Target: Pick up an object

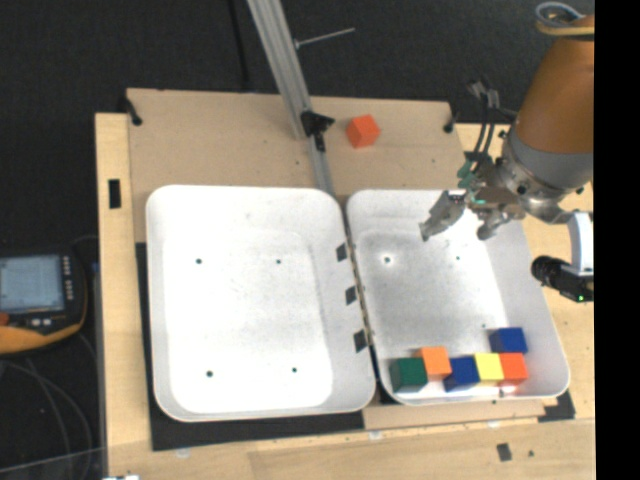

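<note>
Overhead, the gripper (462,220) hung above the far part of the right bin (440,288), its two fingers spread apart with nothing between them. The blocks sat well away from it — clustered along the near wall of that same bin: a green block (408,373) at the left end, an orange block (436,360) just beside it, then a blue block (462,372), a yellow block (488,367) and a red-orange block (514,366), with another blue block (509,341) just behind. One more orange cube (362,131) lay on the bench (200,138) beyond both bins. The left bin (250,298) sat alongside — touching the right one.
</note>
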{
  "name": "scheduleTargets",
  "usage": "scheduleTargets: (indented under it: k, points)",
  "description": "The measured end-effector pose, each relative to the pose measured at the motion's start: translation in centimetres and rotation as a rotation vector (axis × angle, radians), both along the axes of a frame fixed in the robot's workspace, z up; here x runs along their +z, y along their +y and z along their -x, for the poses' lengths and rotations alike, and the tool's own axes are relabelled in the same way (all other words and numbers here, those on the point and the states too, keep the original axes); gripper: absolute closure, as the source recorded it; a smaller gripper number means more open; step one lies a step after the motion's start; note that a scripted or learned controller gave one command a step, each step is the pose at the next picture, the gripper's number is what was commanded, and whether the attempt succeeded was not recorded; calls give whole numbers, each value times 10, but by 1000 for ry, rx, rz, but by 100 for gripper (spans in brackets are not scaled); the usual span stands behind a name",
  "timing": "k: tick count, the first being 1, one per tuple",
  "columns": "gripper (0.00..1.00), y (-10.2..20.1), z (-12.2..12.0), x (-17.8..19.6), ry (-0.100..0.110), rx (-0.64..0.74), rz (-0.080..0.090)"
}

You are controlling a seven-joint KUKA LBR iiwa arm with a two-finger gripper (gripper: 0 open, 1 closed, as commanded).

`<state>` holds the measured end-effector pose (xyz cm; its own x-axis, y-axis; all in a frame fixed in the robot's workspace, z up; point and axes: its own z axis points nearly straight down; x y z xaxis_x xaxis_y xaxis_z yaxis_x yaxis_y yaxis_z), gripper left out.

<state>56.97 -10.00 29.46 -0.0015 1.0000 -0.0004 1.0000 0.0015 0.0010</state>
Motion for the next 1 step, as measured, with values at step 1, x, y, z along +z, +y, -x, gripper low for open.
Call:
scheduleTargets:
  k: [1]
  points:
    - [0,0,0,0,-1,-3,0]
